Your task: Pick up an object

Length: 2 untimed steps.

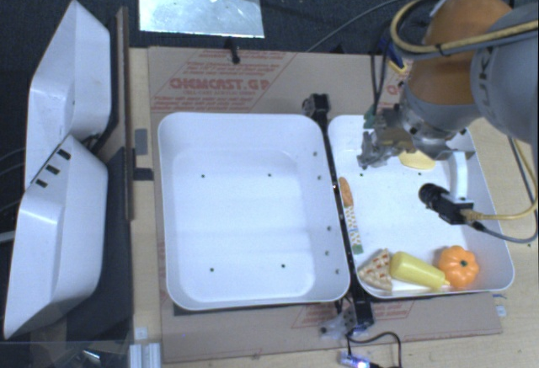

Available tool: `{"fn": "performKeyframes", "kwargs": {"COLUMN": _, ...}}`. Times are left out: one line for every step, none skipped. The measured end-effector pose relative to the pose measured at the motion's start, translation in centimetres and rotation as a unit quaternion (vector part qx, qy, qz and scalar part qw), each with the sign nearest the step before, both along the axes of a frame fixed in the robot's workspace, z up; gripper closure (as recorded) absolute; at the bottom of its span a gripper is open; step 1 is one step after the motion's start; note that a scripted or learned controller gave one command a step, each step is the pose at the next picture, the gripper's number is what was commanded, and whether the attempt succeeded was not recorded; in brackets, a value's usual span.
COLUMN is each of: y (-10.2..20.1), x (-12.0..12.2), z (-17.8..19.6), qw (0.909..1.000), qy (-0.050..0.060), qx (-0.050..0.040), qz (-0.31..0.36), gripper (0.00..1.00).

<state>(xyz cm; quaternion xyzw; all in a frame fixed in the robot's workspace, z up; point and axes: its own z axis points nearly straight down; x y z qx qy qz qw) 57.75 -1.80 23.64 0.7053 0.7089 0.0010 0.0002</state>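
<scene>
The grey arm with its orange band (467, 55) covers the far corner of the right-hand shallow white bin (396, 219). The gripper (373, 154) hangs low over the bin floor there, too blurred and dark for me to tell whether it is spread or pressed together. A flat pale-yellow rounded piece (418, 161) lies just beside it, partly hidden under the wrist, so its full shape is unclear.

A thin orange-tipped patterned stick (351, 213) lies tight along this bin's left wall. Three more things crowd the near edge: a tan wedge like a pizza slice (376, 269), touching a smooth yellow cylinder-shaped toy (417, 271), and next to that a small orange pumpkin (457, 267). Open white floor lies between that row and the gripper.

That makes five things in the right bin, one of each kind. There are two bins, and the left-hand white bin (244, 215) shows only its bare floor.
</scene>
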Motion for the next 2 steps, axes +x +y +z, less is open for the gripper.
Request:
{"fn": "performKeyframes", "kwargs": {"y": 4.7, "x": 2.6, "z": -0.9, "qw": 1.0000, "qy": 0.001, "qx": 0.0000, "qz": 0.000, "gripper": 1.00}}
{"fn": "performKeyframes", "kwargs": {"y": 10.3, "x": 3.6, "z": -1.6, "qw": 1.0000, "qy": 0.001, "qx": 0.0001, "qz": 0.000, "gripper": 1.00}}
